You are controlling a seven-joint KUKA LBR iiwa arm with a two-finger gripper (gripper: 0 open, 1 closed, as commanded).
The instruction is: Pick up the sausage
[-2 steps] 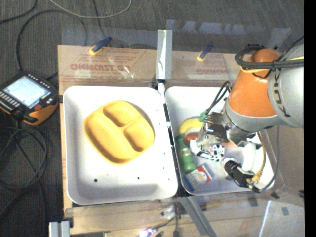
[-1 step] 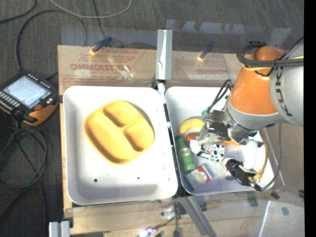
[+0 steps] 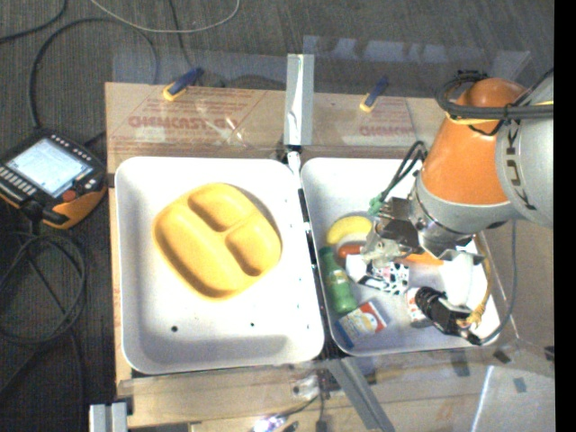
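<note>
We see the gripper (image 3: 389,241) low over the cluttered right bin (image 3: 317,180), cannot tell its state or pick out the sausage, so the pickup looks undone.

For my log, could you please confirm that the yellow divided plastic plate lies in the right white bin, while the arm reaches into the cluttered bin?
Not quite: the camera view shows the yellow divided plastic plate in the left white bin; the arm does reach into the cluttered right bin.

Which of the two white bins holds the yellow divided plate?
The left bin: the yellow plate lies in it; the right bin holds small items.
</note>
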